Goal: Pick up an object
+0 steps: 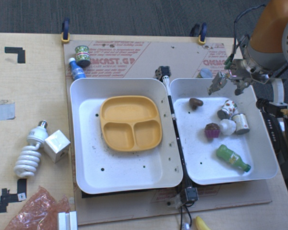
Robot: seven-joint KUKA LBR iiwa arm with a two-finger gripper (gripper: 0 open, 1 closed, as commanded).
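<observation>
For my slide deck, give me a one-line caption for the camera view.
Gripper open above right bin of small objects; yellow divided plate in left bin.

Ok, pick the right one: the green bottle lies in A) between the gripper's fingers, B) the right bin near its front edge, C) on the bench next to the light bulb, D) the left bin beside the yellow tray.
B: the green bottle lies on its side in the right bin, near the front edge, below the other small items and well clear of the gripper.
</observation>
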